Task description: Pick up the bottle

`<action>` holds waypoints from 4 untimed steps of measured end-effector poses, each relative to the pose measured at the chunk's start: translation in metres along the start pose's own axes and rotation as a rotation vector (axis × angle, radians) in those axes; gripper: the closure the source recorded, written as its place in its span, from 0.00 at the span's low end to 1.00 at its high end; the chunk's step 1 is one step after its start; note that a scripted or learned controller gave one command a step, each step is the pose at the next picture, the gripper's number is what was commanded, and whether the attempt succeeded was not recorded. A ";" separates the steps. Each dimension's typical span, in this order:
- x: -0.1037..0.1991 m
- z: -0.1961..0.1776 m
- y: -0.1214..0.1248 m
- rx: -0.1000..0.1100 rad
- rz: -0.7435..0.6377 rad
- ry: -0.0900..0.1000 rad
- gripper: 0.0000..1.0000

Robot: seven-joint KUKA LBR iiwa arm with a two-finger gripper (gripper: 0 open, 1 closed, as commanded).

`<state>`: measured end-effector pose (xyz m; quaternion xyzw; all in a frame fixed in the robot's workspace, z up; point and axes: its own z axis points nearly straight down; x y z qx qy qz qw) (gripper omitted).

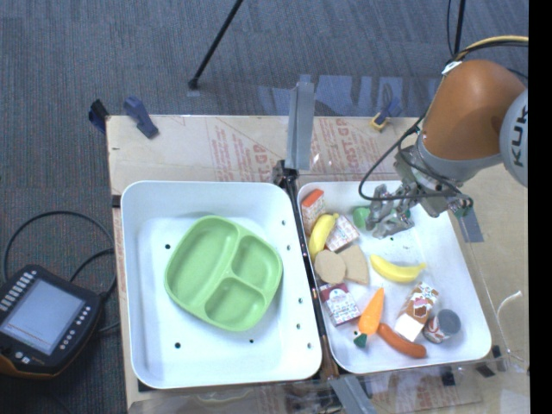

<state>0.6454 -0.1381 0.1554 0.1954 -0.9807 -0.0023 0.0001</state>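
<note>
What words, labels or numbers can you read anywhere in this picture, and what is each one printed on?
"KU": the arm's grey housing, cut off at the frame edge.
Red print on the cardboard sheet: reversed and too blurred to read.
Labels on the small food cartons in the right bin: too small to read.

arm: white letters "KU" legible on the grey KUKA arm housing (526,141) at the view's right edge | bench: red mirrored print on the brown cardboard bench sheet (250,149) along its far edge, not legible | small cartons in right bin: labels too small to read
</note>
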 end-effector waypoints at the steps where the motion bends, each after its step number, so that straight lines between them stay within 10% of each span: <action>1: 0.000 -0.006 -0.001 0.002 0.420 -0.001 1.00; 2: 0.015 -0.063 0.014 0.002 -0.012 -0.003 1.00; 3: 0.023 -0.056 -0.039 0.001 -0.270 -0.003 1.00; 4: 0.021 -0.064 -0.040 -0.002 -0.262 -0.007 1.00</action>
